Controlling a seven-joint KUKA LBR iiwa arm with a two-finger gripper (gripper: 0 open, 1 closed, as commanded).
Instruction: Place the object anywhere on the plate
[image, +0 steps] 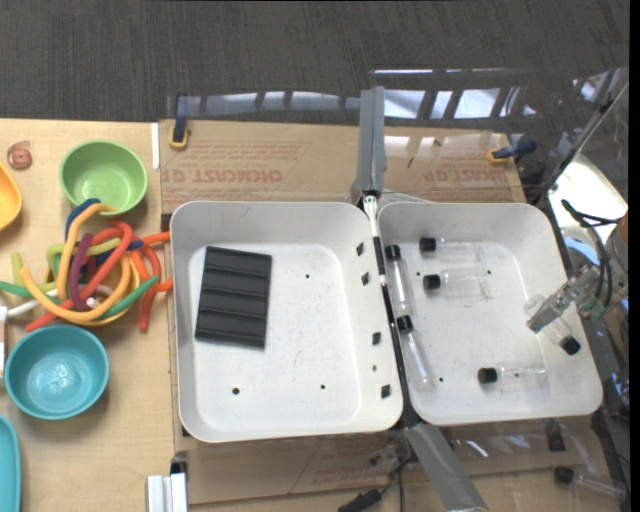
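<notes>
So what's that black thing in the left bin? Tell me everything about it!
The black block is a flat, dark rectangle with ridges running across it, splitting it into about four bands. It looks matte, maybe rubber or foam. It lies flat on the floor of the left bin, near the left wall, slightly tilted. Nothing else touches it.

Arm: one, grey, entering from the right side of the camera view, most of it beyond the frame edge. Gripper (548, 312): two-finger, pale grey, at the arm's leading end, tilted, its tip pointing down and left. Dark cabling loops behind and above it. Finger spacing: blurred, cannot be judged.
</notes>
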